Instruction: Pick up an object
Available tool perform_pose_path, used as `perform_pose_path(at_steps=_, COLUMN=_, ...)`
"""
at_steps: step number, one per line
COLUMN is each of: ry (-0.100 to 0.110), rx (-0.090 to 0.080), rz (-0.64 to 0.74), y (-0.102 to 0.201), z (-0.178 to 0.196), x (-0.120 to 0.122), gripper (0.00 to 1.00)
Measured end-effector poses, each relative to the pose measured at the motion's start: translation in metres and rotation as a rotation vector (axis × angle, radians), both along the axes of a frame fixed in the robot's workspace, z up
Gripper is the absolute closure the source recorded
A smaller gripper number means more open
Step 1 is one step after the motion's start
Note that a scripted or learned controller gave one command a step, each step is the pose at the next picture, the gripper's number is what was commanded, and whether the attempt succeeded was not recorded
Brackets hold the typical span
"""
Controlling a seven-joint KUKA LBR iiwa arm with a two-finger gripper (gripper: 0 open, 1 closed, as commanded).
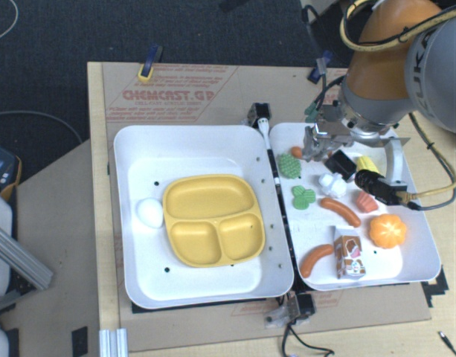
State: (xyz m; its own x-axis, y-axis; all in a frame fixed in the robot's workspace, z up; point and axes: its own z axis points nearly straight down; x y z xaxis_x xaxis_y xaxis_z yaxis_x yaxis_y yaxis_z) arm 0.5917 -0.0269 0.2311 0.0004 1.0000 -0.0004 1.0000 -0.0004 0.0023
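Note:
The arm reaches in from the upper right and its gripper [314,149] hangs over the far left part of the right bin [417,262]. Just left of and below it lies a green bumpy toy [290,166], with a small orange piece [296,152] beside the fingers. Nothing shows between the fingers. Further objects in the right bin: a green broccoli-like piece [303,197], two sausages [341,210] [316,258], an orange fruit [387,230], a small carton [349,254], a white piece [328,181], a yellow piece [367,163] and a red piece [365,200].
The left bin [131,199] holds a yellow divided plate [211,219] and a white egg-like ball [149,212]. A black part of the arm's tooling [361,175] crosses the right bin. Clamps sit at the bench's far edge [148,62].

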Motion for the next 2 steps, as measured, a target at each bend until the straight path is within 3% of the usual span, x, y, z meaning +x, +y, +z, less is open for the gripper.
perform_pose_path(at_steps=1, ry=0.000, rx=0.000, rz=0.003, y=0.0144, z=0.0006, x=0.0057, gripper=1.00)
perform_pose_path(at_steps=2, ry=0.000, rx=0.000, rz=0.001, y=0.0082, z=-0.0014, x=0.0133, gripper=1.00)
